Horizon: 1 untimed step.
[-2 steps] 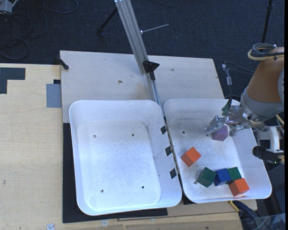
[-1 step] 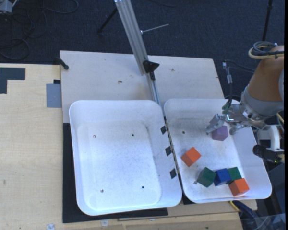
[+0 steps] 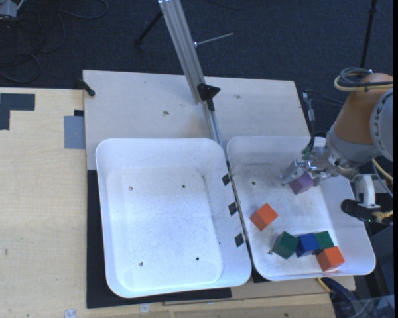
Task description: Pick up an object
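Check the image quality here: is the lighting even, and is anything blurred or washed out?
Camera view: lighting is even and soft, with faint shadows under the blocks; the left bin is bright but its specks stay visible; the gripper and purple block look slightly soft; the dark floor loses detail.

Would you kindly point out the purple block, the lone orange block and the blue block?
purple block (image 3: 301, 183), camera view, its front face.
lone orange block (image 3: 264, 216), camera view, its top face.
blue block (image 3: 308, 243), camera view, its top face.

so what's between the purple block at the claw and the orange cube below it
Nothing: in the camera view, bare white bin floor separates the purple block from the orange cube.
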### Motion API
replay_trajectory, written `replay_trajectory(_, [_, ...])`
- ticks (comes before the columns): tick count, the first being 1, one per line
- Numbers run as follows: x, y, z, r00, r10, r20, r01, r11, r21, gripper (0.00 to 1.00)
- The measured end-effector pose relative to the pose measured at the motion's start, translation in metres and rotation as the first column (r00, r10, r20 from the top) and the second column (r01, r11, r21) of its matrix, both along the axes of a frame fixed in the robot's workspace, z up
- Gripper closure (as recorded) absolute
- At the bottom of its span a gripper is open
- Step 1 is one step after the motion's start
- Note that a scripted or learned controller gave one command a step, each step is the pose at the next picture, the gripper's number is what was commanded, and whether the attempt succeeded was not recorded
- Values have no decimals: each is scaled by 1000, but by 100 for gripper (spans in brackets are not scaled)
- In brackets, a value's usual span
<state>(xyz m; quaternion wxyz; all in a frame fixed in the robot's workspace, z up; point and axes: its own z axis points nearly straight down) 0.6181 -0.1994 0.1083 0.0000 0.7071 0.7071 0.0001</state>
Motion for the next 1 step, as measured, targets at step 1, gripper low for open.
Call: replay_trajectory(1, [-1, 0, 7, 1000, 1, -5, -1, 1000, 1, 100])
